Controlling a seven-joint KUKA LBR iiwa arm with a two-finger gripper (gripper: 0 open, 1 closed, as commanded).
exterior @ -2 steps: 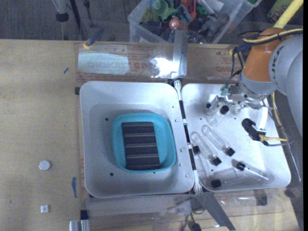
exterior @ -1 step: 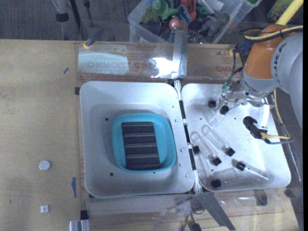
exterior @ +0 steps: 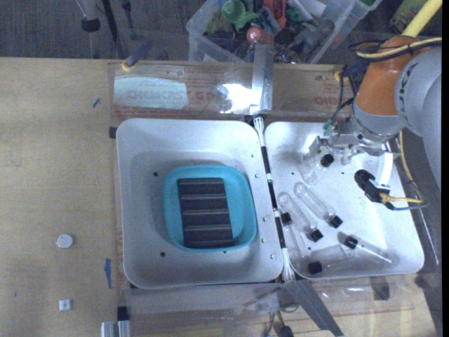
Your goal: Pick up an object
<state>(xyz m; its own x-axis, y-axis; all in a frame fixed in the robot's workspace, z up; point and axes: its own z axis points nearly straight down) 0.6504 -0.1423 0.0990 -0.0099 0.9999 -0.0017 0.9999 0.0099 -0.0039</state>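
Observation:
My gripper [exterior: 330, 148] hangs low over the far part of the right bin [exterior: 407, 258], below the orange band of the arm. Right under it lies a clear tube with a black cap [exterior: 324, 160]; whether the gripper touches it I cannot tell. Several more clear tubes with black caps lie nearer the front of this bin: a pair [exterior: 313, 209] in the middle, one [exterior: 362, 247] at the front right and one [exterior: 328, 262] against the front wall. In the left bin [exterior: 133, 188] sits a light blue tray [exterior: 172, 202] with a black ribbed block [exterior: 205, 212] in it.
A metal divider [exterior: 270, 188] runs between the two bins. Behind them stand a cardboard strip [exterior: 175, 90] and a clear box of toys [exterior: 280, 12]. A small grey disc [exterior: 64, 241] lies on the wooden bench at the left.

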